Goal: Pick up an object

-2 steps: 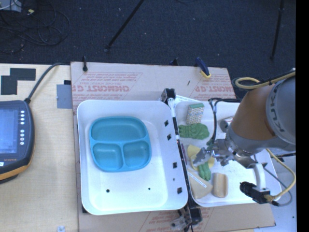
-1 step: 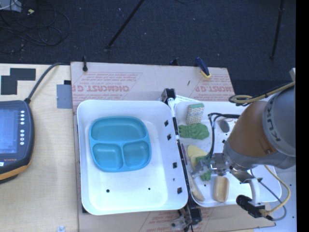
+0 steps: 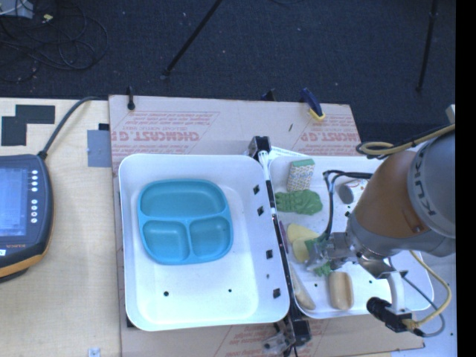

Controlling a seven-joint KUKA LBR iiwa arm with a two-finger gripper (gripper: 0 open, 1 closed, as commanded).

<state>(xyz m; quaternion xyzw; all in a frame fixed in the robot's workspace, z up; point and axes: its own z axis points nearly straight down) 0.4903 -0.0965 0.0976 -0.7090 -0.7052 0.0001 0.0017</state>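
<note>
Two bins [image 3: 149, 303]; one blue tray [image 3: 184, 220]. Arm [image 3: 401, 199] bent low over right bin, gripper [image 3: 321, 257] among toys; grip unclear.

The arm's orange band [image 3: 387, 199] and grey body are covering much of the right bin [image 3: 424, 292], hiding its right half and whatever is lying there. The gripper [image 3: 321, 257] is sitting low among the objects; its fingers are merging with the clutter, state unreadable. A small green piece [image 3: 321, 271] is peeking out under it, too little showing to identify. The yellow object [image 3: 300, 236] is being partly overlapped by the gripper. The tan item [image 3: 303, 297] at the bin's left wall is partly hidden. The patterned block [image 3: 300, 175] is carrying print too fine to read. The pendant [image 3: 18, 207] is running off the left edge.
</note>
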